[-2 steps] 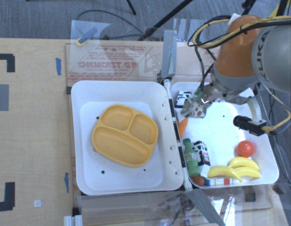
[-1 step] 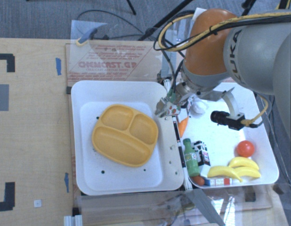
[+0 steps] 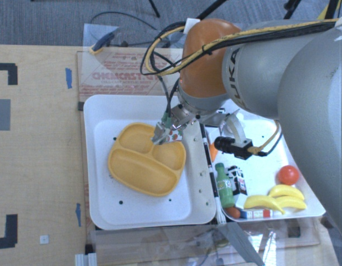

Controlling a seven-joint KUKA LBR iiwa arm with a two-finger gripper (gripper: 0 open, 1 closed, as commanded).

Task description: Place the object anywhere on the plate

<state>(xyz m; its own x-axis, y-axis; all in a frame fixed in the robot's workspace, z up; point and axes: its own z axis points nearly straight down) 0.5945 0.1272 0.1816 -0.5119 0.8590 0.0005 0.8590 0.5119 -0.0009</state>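
A yellow divided plate [image 3: 142, 166] lies in the left white bin [image 3: 99, 148], with two small compartments at the back and one long one in front. My gripper [image 3: 166, 131] hangs low over the plate's back edge, above the ridge between the two small compartments. The grey arm with its orange band comes in from the upper right and hides the gripper's upper part. Nothing can be made out between its tips at this size.
The right bin [image 3: 304, 215] holds a green bottle [image 3: 223, 183], a red tomato [image 3: 289, 174], two yellow bananas [image 3: 276, 199], a small black-and-white item [image 3: 237, 180] and an orange piece [image 3: 213, 150]. A raised divider [image 3: 203, 176] separates the bins.
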